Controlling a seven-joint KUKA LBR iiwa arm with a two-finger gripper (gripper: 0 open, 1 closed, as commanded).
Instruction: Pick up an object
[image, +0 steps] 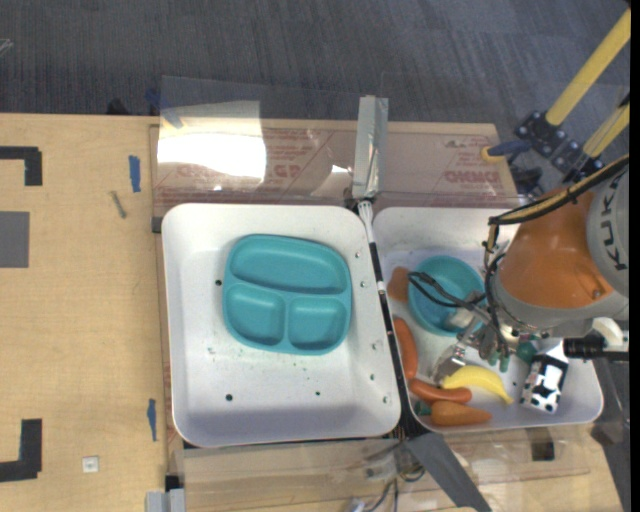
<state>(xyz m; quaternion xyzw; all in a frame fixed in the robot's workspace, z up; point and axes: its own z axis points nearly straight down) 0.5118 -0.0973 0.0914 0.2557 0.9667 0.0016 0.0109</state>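
Observation:
The right bin holds a blue bowl, a yellow banana, several orange carrot-like pieces along its left and front sides, a black-and-white block and a small green item. My gripper hangs low in this bin under the orange wrist band. It is just above the banana and at the front right of the bowl. The wrist and cables hide much of it, and nothing shows as held.
The left bin carries a teal divided plate. A raised divider separates the two bins. Clear plastic sheeting lies behind them. Yellow struts stand at the back right.

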